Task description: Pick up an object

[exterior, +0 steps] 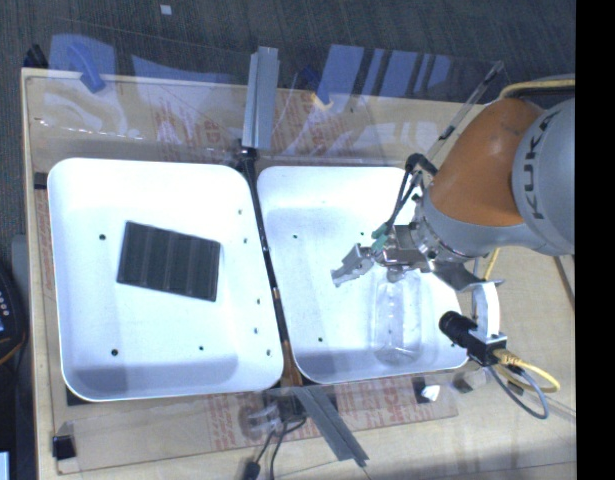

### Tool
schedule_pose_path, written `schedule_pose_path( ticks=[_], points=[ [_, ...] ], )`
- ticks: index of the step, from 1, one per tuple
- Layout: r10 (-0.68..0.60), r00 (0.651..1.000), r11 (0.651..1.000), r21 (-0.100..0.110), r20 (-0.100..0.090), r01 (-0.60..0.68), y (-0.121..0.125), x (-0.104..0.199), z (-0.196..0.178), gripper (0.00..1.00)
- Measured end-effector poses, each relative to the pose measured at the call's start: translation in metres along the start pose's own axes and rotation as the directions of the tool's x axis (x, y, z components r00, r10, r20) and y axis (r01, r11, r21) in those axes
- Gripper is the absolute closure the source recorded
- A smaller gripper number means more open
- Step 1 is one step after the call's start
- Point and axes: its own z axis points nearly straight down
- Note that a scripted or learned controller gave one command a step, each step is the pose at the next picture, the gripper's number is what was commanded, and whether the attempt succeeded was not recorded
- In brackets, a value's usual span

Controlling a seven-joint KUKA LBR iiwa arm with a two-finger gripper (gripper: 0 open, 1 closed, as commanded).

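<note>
Hovering low in the right bin (287, 268), the gripper (352, 265) reaches left; whether its fingers are parted cannot be told. A clear bottle (395, 318), seemingly lying lengthwise toward the near wall, sits just behind them.

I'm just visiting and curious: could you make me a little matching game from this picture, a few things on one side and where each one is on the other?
Things:
1. dark ribbed rectangle
2. clear plastic bottle
3. gripper
4. orange band

Places:
A. on the arm, above the wrist
B. lying in the right bin
C. lying in the left bin
D. over the right bin, beside the bottle's top

Pairs: 1-C, 2-B, 3-D, 4-A
</note>
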Motion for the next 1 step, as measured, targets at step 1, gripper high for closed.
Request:
schedule_pose_path(
  ticks=[1],
  points=[
    [-0.006,1.0,1.0,0.002,0.0,0.006,0.0009,0.0006,-0.0096,1.0]
  ],
)
